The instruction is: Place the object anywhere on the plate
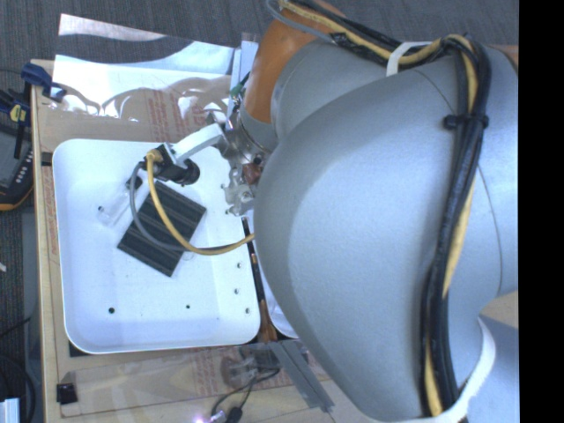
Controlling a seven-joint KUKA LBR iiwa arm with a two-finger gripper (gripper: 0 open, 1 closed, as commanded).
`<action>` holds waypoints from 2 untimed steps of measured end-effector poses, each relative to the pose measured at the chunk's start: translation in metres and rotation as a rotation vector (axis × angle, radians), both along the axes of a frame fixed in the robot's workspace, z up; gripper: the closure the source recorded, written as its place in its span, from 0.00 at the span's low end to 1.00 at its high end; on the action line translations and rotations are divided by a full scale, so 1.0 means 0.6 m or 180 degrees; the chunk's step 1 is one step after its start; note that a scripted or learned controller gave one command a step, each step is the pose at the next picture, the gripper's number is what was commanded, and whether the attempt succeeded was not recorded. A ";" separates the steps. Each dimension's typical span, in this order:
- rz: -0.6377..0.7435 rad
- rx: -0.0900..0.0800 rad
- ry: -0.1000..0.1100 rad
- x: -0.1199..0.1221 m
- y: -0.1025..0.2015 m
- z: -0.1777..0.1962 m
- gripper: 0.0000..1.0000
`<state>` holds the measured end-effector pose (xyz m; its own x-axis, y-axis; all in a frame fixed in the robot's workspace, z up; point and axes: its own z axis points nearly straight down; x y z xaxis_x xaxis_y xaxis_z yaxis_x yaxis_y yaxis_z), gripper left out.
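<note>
While the bulky grey robot arm [379, 218] with its orange band [264, 55] covers everything to the right of the shallow white plastic bin [97, 271], that bin lies almost fully open to view on the tan wooden surface [132, 373]. The gripper [235, 190] hangs over the bin's right rim, about halfway along that edge, and at this angle one cannot tell whether it is spread or pressed together; nothing can be seen held in it.

The flat dark grey rectangular pad with a ribbed top [163, 230] lies on the bin's floor, a little above the bin's centre and turned at a slant to its walls. It sits left of the gripper and apart from it. A yellow cable [172, 223] from the arm loops across the pad's upper face.

Just left of the pad, near the bin's left wall, is a small clear piece [110, 211], too faint to identify. A few small dark dots [112, 310] mark the bin's floor toward its lower edge.

Beyond the bin's upper rim lies a crumpled clear plastic sheet with red printing [132, 104]. A blue clamp [35, 77] sits off the bin's upper left corner.
</note>
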<state>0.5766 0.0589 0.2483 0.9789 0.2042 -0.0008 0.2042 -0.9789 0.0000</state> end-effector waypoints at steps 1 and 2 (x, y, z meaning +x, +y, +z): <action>0.2242 0.0010 0.0011 0.079 -0.067 0.100 1.00; 0.1321 0.0013 0.0027 -0.090 0.046 -0.046 1.00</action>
<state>0.5223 0.0867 0.2208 0.8135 0.5815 -0.0068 0.5815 -0.8135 -0.0070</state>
